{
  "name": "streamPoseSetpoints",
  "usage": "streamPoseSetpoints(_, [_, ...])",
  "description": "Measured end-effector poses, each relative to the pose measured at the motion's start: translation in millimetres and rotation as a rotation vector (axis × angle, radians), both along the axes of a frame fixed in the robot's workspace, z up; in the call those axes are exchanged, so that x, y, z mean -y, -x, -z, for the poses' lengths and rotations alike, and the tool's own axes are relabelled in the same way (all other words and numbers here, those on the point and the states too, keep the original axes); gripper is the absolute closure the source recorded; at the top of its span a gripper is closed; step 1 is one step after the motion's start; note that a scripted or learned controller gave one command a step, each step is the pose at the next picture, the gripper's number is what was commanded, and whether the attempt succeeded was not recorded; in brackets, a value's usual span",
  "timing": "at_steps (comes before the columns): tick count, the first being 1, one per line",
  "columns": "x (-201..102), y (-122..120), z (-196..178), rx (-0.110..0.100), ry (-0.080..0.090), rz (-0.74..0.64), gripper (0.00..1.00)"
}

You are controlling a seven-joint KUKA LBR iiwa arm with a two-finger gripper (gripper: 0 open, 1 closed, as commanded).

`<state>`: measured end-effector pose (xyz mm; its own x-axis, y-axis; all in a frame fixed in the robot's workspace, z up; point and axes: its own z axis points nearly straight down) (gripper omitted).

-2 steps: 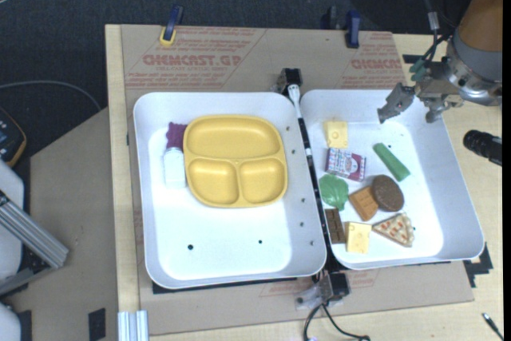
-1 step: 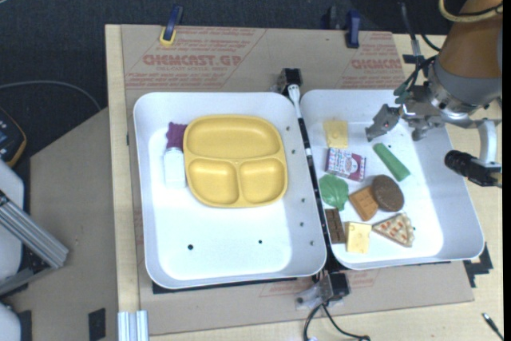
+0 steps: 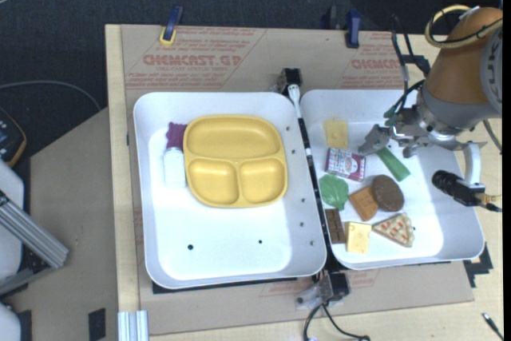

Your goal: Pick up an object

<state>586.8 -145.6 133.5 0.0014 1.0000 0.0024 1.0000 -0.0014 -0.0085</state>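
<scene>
Red "CHEMCAST GP" lettering repeats across the tabletop.
Below it, the end effector hovers open, gripping nothing.

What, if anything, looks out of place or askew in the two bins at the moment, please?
Little stands out. In the left bin, the yellow divided plate sits partly over a purple item and a white bottle at its left edge. The toy foods in the right bin lie loosely jumbled; nothing looks spilled or damaged.
</scene>
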Motion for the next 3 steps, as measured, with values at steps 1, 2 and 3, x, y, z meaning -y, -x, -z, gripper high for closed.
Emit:
streamPoseSetpoints(1, [-1, -3, 45, 0.011, 0.000, -0.001, 0.00])
streamPoseSetpoints(2, [-1, -6, 31, 0.022, 0.000, -0.002, 1.00])
streamPoseSetpoints(3, [5, -1, -16, 0.014, 0.005, 0.000, 1.00])
